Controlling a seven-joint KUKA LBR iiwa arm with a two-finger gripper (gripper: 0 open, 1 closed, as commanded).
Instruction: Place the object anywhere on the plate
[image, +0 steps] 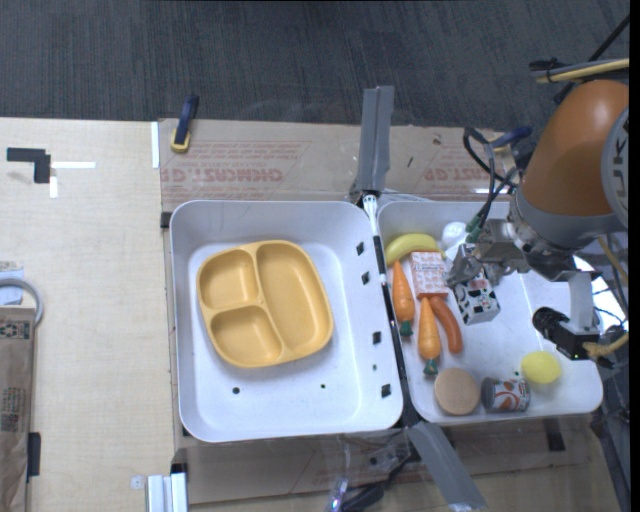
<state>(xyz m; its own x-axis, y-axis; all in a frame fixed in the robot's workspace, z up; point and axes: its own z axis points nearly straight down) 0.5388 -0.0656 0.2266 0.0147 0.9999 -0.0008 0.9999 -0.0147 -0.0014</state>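
A yellow plate (265, 300) with three compartments lies in the left bin (290, 405), nothing on it. My gripper (468, 270) hangs over the middle of the right bin (575, 400), under the orange band of the arm. A small white cube with dark and red marks (479, 303) is directly below the gripper, touching or nearly touching it; whether it is gripped I cannot tell. The plate is well to the left of the gripper, across the divider between the bins.
In the right bin lie a banana (412, 244), a red-and-white box (428, 272), two carrots (402, 290) (430, 332), a tan round piece (457, 391), a small can (505, 395) and a lemon (541, 368). Cables hang at the right.
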